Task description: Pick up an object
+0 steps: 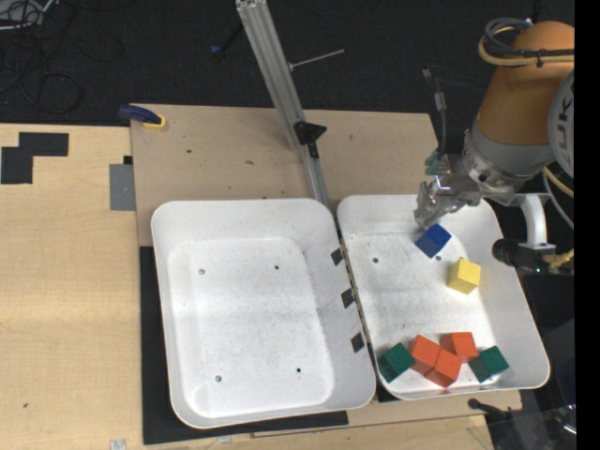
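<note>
Above right bin point(525, 345), claw point(433, 209), perhaps touching blue cube point(433, 242).

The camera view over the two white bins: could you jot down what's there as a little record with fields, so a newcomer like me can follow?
arm: grey with orange band, reaching in from the right
gripper: low over the right bin's far end, just above the blue cube
small blue cube: right white bin, far end
small yellow cube: right bin, near the right wall
two green cubes and orange-red cubes: clustered at the right bin's near edge
left white bin: beside the right one
</note>
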You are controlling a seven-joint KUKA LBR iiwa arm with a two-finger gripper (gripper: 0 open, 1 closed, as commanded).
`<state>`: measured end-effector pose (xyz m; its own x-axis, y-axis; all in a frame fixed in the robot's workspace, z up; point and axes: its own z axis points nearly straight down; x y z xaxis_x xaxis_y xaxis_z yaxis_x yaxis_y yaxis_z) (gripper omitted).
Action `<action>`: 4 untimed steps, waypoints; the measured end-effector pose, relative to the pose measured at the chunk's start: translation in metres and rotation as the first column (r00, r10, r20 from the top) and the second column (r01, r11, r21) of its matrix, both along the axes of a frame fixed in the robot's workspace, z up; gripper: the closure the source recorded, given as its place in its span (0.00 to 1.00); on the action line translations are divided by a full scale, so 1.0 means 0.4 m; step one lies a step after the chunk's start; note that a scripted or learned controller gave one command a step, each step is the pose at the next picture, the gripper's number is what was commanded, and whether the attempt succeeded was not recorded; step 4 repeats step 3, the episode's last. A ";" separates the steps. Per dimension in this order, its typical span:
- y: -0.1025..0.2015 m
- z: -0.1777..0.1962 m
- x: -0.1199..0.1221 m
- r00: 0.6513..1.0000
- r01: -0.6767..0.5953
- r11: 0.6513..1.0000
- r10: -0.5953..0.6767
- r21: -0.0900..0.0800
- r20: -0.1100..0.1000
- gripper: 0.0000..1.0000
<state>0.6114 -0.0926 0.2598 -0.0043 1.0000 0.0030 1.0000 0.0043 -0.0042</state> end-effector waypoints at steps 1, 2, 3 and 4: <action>0.134 -0.041 -0.004 1.000 0.000 1.000 0.000 0.000 -0.001 1.00; 0.278 -0.027 -0.009 1.000 -0.001 1.000 0.001 0.000 0.002 1.00; 0.412 -0.066 -0.004 1.000 0.000 1.000 0.000 -0.001 -0.002 1.00; 0.412 -0.066 -0.004 1.000 0.000 1.000 0.000 -0.001 -0.002 1.00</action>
